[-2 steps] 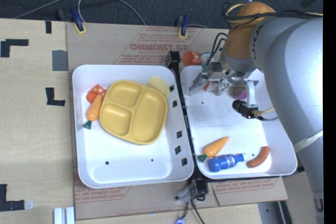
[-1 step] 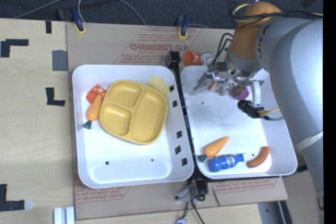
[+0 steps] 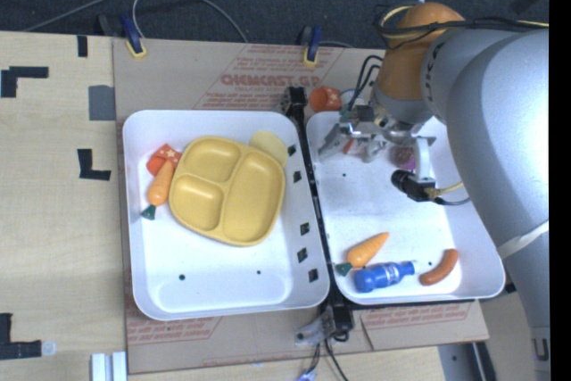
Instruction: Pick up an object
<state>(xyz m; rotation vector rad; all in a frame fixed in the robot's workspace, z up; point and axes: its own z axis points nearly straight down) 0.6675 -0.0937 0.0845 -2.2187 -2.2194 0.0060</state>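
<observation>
Inspection of the near end of the right-hand shallow white bin (image 3: 464, 285) finds three loose objects close together along its front wall: a small orange plastic carrot (image 3: 368, 249), a blue plastic bottle with a white cap (image 3: 384, 275) just below it, and a reddish-brown toy sausage (image 3: 439, 267) to their right. All three lie free, well apart from the tool. Further back, the left-hand shallow white bin (image 3: 214, 290) holds a yellow sectioned plastic plate (image 3: 227, 190), with a second small carrot and a red piece (image 3: 161, 169) tucked against its left side. At the far end of the right bin the two-finger gripper (image 3: 364, 136) hangs low over the floor near the dividing wall; whether its fingers are parted or closed cannot be told, and nothing can be seen held between them. A red-orange round item (image 3: 325, 98) sits just beyond the bin's far corner. Judged step: search or approach, with no pick yet made. The next move calls for alignment over a chosen object, descent, and closure on it. The grey arm with the orange band (image 3: 412, 58) enters from the right, wrist bent steeply downward.
</observation>
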